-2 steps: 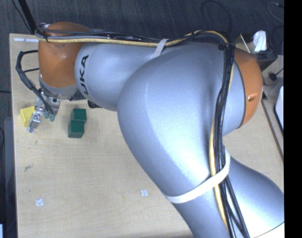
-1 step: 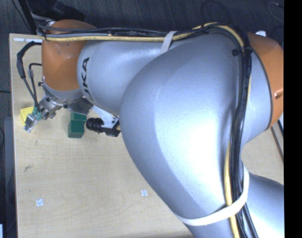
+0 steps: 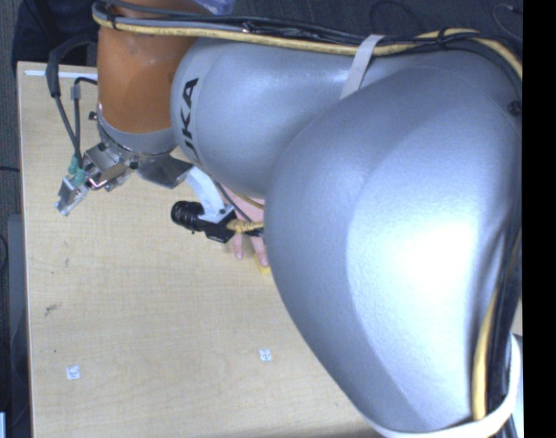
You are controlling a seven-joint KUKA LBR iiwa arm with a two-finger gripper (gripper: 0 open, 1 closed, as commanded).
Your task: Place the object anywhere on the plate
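Note:
The grey arm (image 3: 351,199) looms close to the camera and covers most of the view. Its orange band (image 3: 136,62) sits at the upper left. Below the band, the wrist ends in small metal fittings (image 3: 86,179) that hang over the left part of the bench. A black cylinder (image 3: 191,215) with a white bracket sticks out from under the arm near the centre. Right beside it, a pinkish patch (image 3: 250,210) and a small yellow piece (image 3: 248,231) peek out from under the arm; I cannot tell what they are.
A pale wooden bench top (image 3: 150,336) fills the lower left, with two small white markers (image 3: 74,372) (image 3: 266,356) on it. Black cables (image 3: 63,108) loop down at the upper left. A yellow-and-black hose (image 3: 259,33) runs along the top of the arm.

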